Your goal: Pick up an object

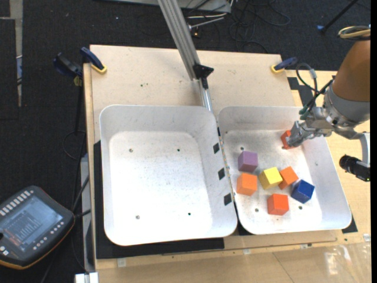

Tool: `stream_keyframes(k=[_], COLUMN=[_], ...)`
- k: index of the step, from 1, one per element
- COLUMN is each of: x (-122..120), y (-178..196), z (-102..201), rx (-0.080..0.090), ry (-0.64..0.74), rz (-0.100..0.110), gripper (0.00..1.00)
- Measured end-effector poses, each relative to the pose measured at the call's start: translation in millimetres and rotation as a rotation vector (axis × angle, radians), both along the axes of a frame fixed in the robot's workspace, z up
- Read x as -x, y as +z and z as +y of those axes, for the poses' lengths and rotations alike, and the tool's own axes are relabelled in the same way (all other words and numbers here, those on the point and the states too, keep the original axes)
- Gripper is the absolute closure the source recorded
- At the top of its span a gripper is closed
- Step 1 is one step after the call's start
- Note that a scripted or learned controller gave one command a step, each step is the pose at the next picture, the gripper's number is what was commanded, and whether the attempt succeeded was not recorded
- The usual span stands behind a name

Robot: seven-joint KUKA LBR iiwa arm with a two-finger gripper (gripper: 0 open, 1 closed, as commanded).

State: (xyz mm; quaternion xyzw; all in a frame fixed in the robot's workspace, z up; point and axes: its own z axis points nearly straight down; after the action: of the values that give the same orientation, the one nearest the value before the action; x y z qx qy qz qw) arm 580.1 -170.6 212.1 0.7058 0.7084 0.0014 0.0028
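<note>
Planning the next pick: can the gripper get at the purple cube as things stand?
Probably yes. The purple cube sits apart from the other blocks, top uncovered, and the gripper is nearby in the same bin.

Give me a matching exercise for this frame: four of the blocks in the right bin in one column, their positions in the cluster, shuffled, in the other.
Things:
1. purple cube-shaped block
2. yellow cube-shaped block
3. blue cube-shaped block
4. small red block by the gripper

Places:
A. far right end of the cluster
B. apart from the cluster, near the right white bin's far wall
C. middle of the cluster, between two orange blocks
D. the cluster's far-left corner, nearest the divider between bins

Pairs: 1-D, 2-C, 3-A, 4-B
</note>
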Motion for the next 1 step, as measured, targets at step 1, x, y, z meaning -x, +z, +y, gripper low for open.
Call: stream_keyframes(k=[1], x=[-1.6], y=[52.3], z=[-0.2], rx=[0.001], ry=[0.0], rz=[-0.001], gripper=[1.0])
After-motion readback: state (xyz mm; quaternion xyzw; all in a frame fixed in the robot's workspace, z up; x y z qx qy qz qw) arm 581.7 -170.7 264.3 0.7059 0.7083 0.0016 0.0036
